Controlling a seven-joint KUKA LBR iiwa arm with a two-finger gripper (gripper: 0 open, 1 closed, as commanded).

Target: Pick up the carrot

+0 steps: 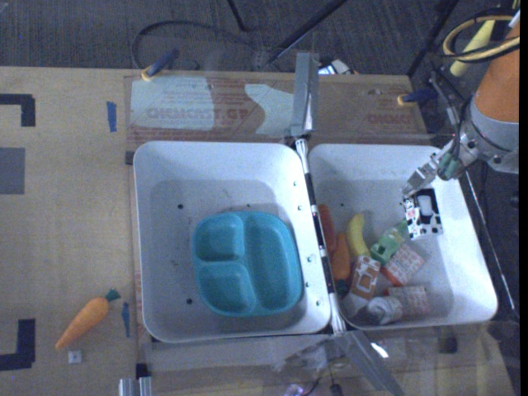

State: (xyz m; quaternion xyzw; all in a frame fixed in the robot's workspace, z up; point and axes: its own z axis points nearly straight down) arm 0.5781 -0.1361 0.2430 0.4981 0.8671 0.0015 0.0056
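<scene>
1. The bench point(66, 139) bears 2 white bins side by side: the left bin point(165, 172) holds a blue divided tray point(246, 262), the right bin point(462, 254) a heap of small items.
2. The arm point(499, 97) reaches in from the right, its orange band above the wrist, over the right bin's far corner.
3. The gripper point(417, 190) hangs above the right bin's upper middle, near a white black-printed card point(422, 214). Whether its fingers are open or closed I cannot tell; nothing visibly sits between them.
4. One carrot point(83, 320), orange with a green top, lies on the bench outside the left bin, near its front-left corner, well apart from the gripper.
5. An orange carrot-like piece point(340, 256) lies in the right bin against the divider, beside a banana point(356, 234).
6. Judgement: this is the approach step, nothing grasped yet. The next move calls for settling on a target, centring over it, aligning across its narrow width, then descending.
</scene>
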